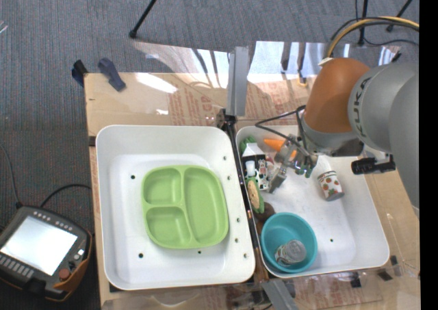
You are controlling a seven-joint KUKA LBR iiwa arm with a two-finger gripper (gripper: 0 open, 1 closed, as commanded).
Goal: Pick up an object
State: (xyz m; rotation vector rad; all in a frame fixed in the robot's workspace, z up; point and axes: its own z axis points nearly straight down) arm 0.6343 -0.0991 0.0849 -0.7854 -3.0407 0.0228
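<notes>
Lowest in the view, a handheld control pendant (41,250) sits off the counter's (171,100) left corner. Moving right, the left bin (113,233) holds a green divided plate (185,206) lying flat near its middle. Across the divider, the right bin (369,233) carries a cluster of small items (254,172) pressed against its left wall, a teal bowl (289,240) with a grey crumpled thing (291,252) inside it, and a small patterned cup (330,185) tipped on its side further right. The tool (291,165) hangs low just right of the cluster, between it and the cup; its fingers look parted and nothing shows between them. By this reading the arm is in the approach step, with no object yet taken. The next move likely calls for settling over one piece, perhaps in the cluster, lowering until the fingers straddle it, then closing and lifting clear of the neighbours.
</notes>
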